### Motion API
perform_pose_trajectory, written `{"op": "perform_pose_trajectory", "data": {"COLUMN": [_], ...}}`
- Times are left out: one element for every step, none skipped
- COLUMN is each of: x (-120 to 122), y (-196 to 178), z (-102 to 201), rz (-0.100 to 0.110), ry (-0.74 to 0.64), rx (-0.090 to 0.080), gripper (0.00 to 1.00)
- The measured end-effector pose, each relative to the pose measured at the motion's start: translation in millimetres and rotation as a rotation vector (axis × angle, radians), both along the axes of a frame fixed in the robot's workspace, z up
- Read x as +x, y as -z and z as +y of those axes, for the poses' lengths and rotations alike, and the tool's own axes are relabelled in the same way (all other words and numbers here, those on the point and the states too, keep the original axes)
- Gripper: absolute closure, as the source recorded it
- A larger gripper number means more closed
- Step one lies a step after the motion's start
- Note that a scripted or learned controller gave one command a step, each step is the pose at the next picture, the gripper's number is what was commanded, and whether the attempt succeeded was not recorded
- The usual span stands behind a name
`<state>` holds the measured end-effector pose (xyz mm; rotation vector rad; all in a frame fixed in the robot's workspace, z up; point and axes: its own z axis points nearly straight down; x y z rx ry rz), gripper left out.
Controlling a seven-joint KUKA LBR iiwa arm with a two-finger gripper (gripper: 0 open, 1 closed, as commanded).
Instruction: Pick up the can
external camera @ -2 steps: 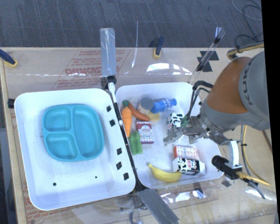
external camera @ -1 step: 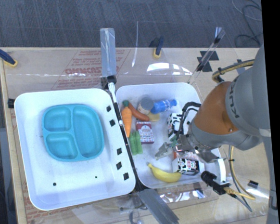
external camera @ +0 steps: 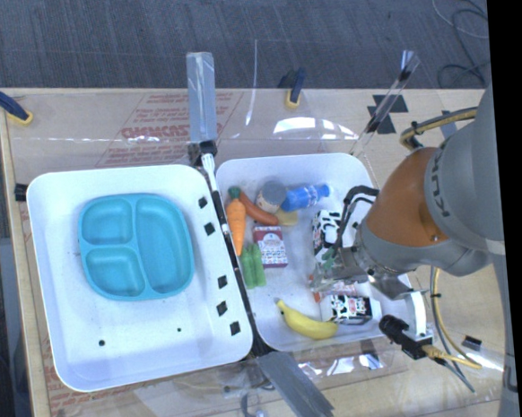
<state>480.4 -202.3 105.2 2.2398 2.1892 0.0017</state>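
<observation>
The can (external camera: 270, 196) stands at the back of the right bin (external camera: 286, 166), its grey top facing up, between the tip of a carrot (external camera: 236, 220) and a blue bottle (external camera: 303, 195). My gripper (external camera: 331, 271) is down in the right half of the same bin, under the grey and orange wrist (external camera: 406, 219). It is well to the front right of the can and does not touch it. The wrist hides the bin's right side.
The right bin also holds a red box (external camera: 269, 247), a green bottle (external camera: 252, 265), a banana (external camera: 308, 323) and black-and-white patterned packs (external camera: 350, 308). A blue sectioned plate (external camera: 138, 245) lies in the left bin (external camera: 65, 344). A divider (external camera: 225, 269) separates the bins.
</observation>
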Motion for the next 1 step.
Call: {"op": "perform_pose_trajectory", "data": {"x": [0.1], "y": [0.0], "z": [0.3], "rz": [0.0], "ry": [-0.001], "rx": [0.0], "gripper": [0.0]}}
